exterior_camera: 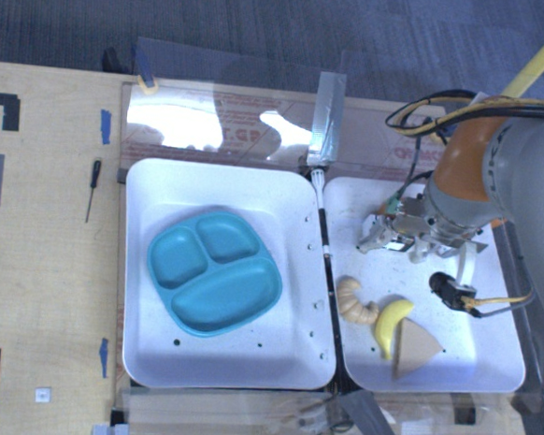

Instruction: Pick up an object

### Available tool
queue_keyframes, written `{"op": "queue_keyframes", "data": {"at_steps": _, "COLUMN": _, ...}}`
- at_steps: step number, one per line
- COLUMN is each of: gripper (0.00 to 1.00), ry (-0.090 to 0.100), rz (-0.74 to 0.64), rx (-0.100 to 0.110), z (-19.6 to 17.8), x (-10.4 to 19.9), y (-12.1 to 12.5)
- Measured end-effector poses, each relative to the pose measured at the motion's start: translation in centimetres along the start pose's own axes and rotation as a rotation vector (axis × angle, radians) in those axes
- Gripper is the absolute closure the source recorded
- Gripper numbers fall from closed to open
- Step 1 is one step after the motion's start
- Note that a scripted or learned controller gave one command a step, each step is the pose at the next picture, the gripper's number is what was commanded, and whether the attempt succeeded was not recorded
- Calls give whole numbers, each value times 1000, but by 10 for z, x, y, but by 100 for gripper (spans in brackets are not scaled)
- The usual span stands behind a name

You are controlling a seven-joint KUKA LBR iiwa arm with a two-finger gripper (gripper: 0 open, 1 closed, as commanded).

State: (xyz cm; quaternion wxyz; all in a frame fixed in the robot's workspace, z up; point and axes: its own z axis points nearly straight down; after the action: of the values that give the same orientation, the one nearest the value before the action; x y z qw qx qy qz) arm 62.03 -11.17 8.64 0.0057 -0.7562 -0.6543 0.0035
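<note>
**Right bin: pick candidates**

Banana [392, 325]: front of right bin [494, 370], touching tan wedge [415, 347] and beige curl [354, 303]. Probably light, smooth, stiff; grip across its middle. Gripper [397, 239] hovers behind; jaws' state: cannot tell. Left bin [140, 342]: blue tray [215, 271].

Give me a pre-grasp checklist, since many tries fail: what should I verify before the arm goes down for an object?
1. Targets in the right bin: banana, tan wedge, beige knobbly piece. Ok.
2. Gripper above those items: not ok, it sits nearer the bin's far side.
3. Objects separated: not ok, banana touches the wedge.
4. Finger opening: cannot tell.
5. Nothing held already: cannot tell.
6. Blue divided plate out of the way, in the left bin: ok.
</note>
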Motion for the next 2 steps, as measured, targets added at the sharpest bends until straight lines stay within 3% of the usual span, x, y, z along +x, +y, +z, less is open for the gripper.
{"op": "queue_keyframes", "data": {"at_steps": 1, "gripper": 100, "ry": -2, "rz": -2, "rx": -12, "z": -12, "x": 1, "y": 3}}
{"op": "queue_keyframes", "data": {"at_steps": 2, "gripper": 100, "ry": -8, "rz": -462, "rx": -22, "z": -113, "x": 8, "y": -9}}
